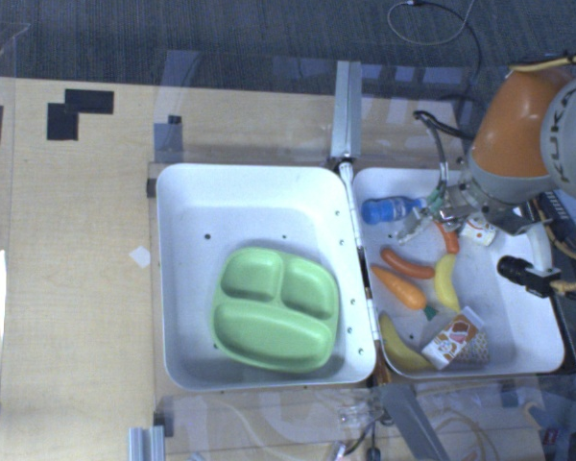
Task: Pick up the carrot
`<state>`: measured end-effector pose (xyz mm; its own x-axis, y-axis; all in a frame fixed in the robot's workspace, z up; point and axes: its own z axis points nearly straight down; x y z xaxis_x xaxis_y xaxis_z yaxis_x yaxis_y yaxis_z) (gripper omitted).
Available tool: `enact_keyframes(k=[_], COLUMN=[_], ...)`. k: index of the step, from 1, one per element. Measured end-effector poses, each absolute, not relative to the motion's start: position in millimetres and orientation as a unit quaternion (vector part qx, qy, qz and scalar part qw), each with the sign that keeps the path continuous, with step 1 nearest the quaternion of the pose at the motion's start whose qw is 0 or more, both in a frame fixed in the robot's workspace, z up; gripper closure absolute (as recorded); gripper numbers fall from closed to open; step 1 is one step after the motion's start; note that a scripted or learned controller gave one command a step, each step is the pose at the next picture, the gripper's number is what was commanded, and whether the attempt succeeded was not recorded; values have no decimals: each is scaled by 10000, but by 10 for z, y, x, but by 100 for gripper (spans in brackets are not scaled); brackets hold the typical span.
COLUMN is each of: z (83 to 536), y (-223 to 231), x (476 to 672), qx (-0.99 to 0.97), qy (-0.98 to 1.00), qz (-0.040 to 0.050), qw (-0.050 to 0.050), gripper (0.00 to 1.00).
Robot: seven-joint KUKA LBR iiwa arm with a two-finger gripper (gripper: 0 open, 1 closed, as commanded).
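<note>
jaws (440,209) low in right bin (547,339), near its back wall beside blue plastic bottle (389,207); opening state cannot tell, metal parts blurred. carrot (399,287) lies free mid-bin, smooth tapered orange, just beside red-orange sausage-shaped piece (407,264). two yellow bananas (446,282), one printed snack packet (454,340). left bin (187,200) holds one green three-compartment plastic tray (275,307). table (67,257) pale wood.

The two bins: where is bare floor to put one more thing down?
The left bin has bare floor along its far wall and left side, around the green tray. The right bin is crowded: bottle, carrot, bananas and packet. Its bare patch lies by the near right corner.
</note>
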<state>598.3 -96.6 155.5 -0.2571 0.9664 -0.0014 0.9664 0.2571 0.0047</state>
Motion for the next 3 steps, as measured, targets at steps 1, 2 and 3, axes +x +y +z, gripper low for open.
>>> enact_keyframes(k=[1, 2, 3], z=[899, 1025, 1858], y=[-972, -961, -350], x=[5267, 5297, 5707], qx=[5296, 5293, 5745], qy=[8482, 8484, 8185], qz=[38, 63, 18], qw=[63, 97, 26], gripper=[0, 100, 100])
